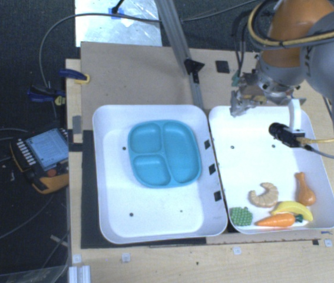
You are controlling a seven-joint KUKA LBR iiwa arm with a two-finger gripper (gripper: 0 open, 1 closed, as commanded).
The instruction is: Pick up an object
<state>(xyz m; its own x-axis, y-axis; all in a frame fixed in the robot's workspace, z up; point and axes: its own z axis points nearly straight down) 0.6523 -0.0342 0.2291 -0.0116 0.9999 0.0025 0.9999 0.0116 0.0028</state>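
The right bin (pixel 243 164) holds several toy foods bunched at its near right corner: a tan croissant (pixel 265 194), a yellow banana (pixel 294 209), an orange carrot (pixel 275 220), a green broccoli piece (pixel 241 216) and a brown drumstick (pixel 304 188). My gripper (pixel 239 107) hangs over the far left corner of that bin, well away from the foods, with nothing seen in it. Above it is the grey arm with its orange band (pixel 296 16).
In the left bin (pixel 113 205) lies a blue divided plate (pixel 164 152). A black part (pixel 284 133) with a yellow cable juts from the wrist over the right bin. A slanted metal pole (pixel 175 31) crosses behind the bins. Tools and cables lie off the bench at left.
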